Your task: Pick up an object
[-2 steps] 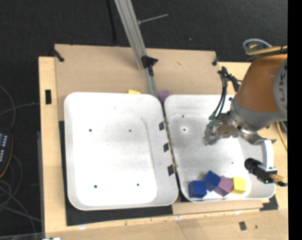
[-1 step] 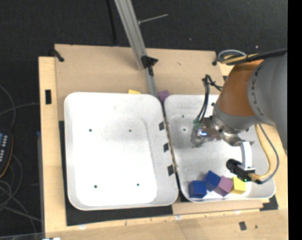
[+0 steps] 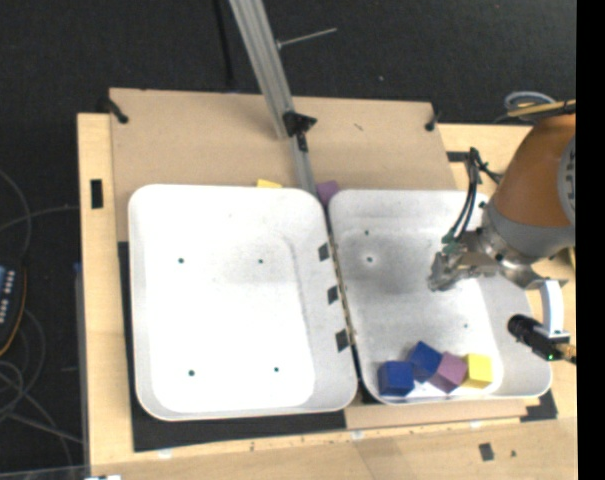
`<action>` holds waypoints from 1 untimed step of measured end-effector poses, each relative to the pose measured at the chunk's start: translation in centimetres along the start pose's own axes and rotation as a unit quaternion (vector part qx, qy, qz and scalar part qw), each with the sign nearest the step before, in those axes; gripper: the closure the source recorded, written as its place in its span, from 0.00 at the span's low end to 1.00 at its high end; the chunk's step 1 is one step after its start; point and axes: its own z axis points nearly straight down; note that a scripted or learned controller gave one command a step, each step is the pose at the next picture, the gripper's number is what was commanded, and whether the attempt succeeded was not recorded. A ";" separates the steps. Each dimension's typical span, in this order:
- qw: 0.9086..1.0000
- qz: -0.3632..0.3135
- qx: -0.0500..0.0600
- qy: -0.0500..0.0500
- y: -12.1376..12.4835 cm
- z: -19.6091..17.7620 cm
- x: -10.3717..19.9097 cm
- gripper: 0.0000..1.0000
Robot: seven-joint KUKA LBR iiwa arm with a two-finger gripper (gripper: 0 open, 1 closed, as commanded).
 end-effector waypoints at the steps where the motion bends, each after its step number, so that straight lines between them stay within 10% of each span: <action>1: 1.000 -0.004 0.004 0.004 -6.4 2.2 5.9 1.00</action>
